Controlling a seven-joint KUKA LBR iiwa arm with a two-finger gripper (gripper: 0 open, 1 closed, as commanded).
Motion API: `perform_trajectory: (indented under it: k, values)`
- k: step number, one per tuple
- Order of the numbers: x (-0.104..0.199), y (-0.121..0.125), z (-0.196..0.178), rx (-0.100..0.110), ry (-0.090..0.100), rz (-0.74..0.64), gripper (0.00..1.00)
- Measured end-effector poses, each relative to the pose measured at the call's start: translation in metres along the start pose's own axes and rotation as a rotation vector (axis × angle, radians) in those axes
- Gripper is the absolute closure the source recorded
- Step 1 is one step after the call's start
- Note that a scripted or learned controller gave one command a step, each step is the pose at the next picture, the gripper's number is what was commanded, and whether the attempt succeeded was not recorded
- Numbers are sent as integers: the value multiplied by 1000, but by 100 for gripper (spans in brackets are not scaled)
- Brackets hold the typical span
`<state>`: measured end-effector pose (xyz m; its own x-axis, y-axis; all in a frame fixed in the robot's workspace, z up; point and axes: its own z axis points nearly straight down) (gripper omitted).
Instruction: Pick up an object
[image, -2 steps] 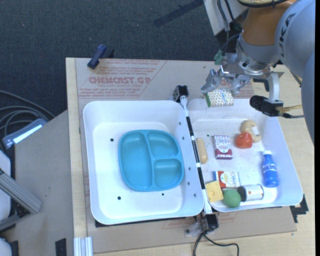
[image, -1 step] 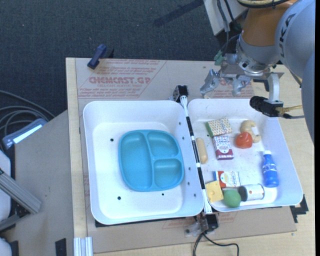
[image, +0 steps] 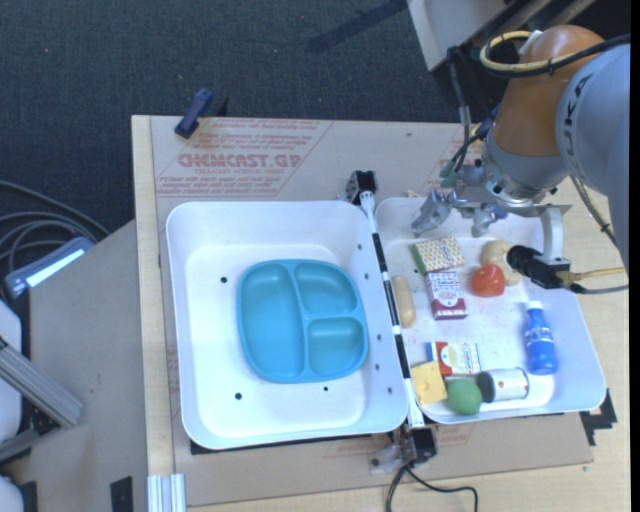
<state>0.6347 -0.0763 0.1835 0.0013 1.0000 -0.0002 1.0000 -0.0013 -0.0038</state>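
The gripper (image: 462, 207) hangs over the far end of the right bin (image: 580, 375); whether it is open, I cannot tell. Just below lie a checkered packet (image: 439, 253), red carton (image: 447, 295) and tomato (image: 488, 280).

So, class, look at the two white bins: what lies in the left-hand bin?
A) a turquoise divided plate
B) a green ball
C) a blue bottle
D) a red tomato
A: the turquoise divided plate lies alone in the left bin, while the blue bottle, the red tomato and the green ball all lie in the right bin.
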Motion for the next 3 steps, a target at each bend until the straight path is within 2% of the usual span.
perform_trajectory:
  k: [1, 2, 3]
  values:
    - [-25, 31, 100, -1, 0, -1, 0]
    - [-25, 33, 88, -4, -1, -2, 100]
    - [54, 33, -3, -7, 1, -4, 100]
